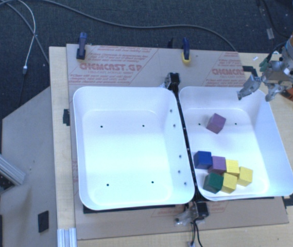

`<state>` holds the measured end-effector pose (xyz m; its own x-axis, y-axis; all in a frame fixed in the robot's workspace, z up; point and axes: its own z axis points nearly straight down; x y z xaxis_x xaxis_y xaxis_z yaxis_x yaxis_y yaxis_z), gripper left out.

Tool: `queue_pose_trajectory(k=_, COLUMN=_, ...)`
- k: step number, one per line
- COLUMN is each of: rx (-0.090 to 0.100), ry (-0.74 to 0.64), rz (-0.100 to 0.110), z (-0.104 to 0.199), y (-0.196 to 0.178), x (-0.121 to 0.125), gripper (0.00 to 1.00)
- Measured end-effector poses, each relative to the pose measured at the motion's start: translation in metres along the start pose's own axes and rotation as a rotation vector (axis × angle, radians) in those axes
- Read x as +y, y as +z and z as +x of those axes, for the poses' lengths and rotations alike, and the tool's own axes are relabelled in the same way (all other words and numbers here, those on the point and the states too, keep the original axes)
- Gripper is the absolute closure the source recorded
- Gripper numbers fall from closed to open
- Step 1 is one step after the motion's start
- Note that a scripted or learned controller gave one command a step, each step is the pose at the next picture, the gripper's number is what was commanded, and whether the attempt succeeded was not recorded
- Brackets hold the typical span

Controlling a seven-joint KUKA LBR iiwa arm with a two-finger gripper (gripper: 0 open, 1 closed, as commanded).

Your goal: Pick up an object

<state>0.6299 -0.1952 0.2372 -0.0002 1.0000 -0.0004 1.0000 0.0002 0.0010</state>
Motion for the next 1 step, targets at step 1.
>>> queue_pose_trajectory(k=1, rx=0.004, ry=-0.004, rz=0.013, z=0.0567, y=0.1507, x=0.0053, gripper=0.00)
